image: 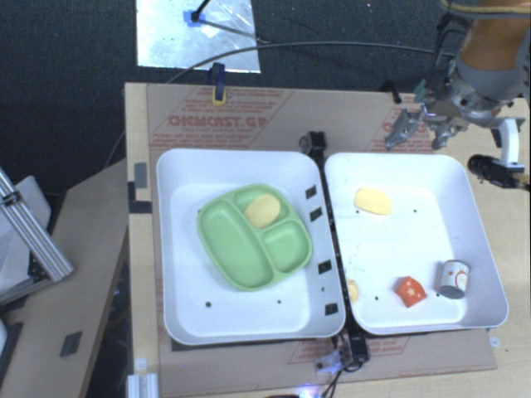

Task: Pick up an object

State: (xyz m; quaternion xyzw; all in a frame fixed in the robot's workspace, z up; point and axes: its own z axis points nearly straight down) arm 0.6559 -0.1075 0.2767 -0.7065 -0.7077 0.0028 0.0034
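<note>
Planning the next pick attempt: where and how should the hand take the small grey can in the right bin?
Grip the grey can across its curved sides, coming straight down from above. It seems to lie tilted near the right bin's wall, so close along that wall; the red block leaves room.

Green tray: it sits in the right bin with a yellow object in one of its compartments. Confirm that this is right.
Wrong on one point: the green tray sits in the left bin, not the right bin. The camera view shows it there. The rest stands: a yellow object lies in one of the tray's compartments.
</note>
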